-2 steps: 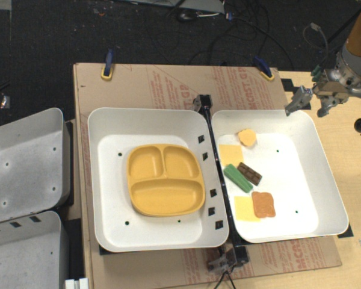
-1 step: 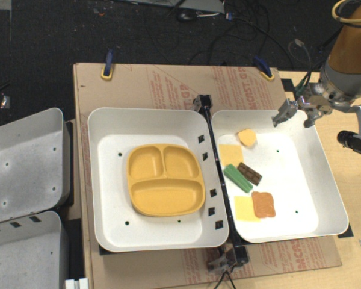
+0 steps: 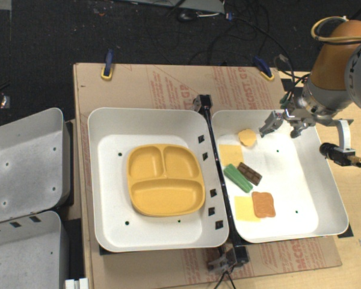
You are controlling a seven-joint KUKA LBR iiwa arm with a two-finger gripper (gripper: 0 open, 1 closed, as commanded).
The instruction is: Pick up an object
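The gripper [image 3: 284, 126] is hanging with fingers spread and apparently empty over the right bin [image 3: 328, 197], beside the round piece [image 3: 247, 138], so it should be centring over that before closing.

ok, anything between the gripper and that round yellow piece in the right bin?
Nothing visible. The gripper hovers just right of the round yellow piece, with bare bin floor between them; the other items lie nearer the camera.

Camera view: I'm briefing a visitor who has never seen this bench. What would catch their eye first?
The yellow divided tray sits alone in the left bin. In the right bin, small food pieces cluster near the divider: a green piece, a brown piece, an orange piece. The gripper hangs open above that bin's far edge.
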